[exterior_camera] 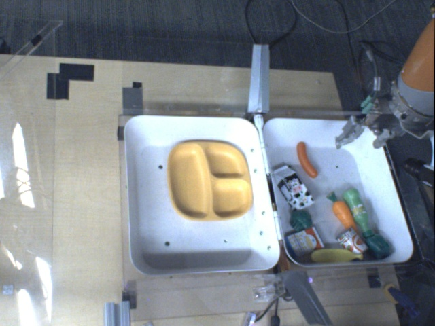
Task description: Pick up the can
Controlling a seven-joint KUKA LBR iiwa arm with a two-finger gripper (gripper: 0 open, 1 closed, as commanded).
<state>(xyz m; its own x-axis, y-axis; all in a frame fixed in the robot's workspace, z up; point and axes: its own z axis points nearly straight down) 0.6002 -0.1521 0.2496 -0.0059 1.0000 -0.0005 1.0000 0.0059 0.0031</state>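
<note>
In the right bin (401, 202), near the front right corner, lies a small can (351, 240) with a red and white label. It is wedged between a carrot (343, 214), a banana (335, 255) and a dark green toy (378, 245). My gripper (362, 136) hovers over the bin's back right corner, well behind the can. It is open, its two fingers spread apart with nothing between them.
The right bin also holds a sausage (307, 159), a black-and-white carton (296, 189), a green bottle (355, 205), a dark green piece (301, 219) and a small labelled pack (304, 239). A yellow divided plate (209, 180) lies in the left bin (146, 243).
</note>
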